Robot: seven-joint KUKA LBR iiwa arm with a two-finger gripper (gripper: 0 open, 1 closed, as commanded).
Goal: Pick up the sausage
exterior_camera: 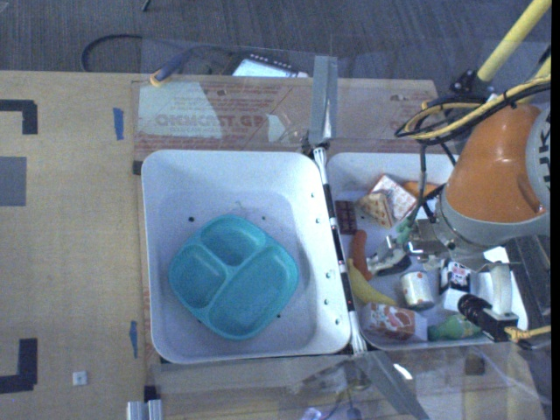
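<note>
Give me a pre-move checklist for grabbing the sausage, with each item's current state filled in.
1. Sausage located: ok. It lies in the right bin, near the left wall.
2. Sausage top free: ok. Nothing lies across its visible length; its lower end meets the banana.
3. Hand positioned over the sausage: not ok. It sits just right of it.
4. Hand free of any object: cannot tell; clutter and blur hide the fingers.
5. Room around the sausage: not ok. The bin wall is close on the left, the banana below.
6. Teal tray in the left bin out of the way: ok.
</note>
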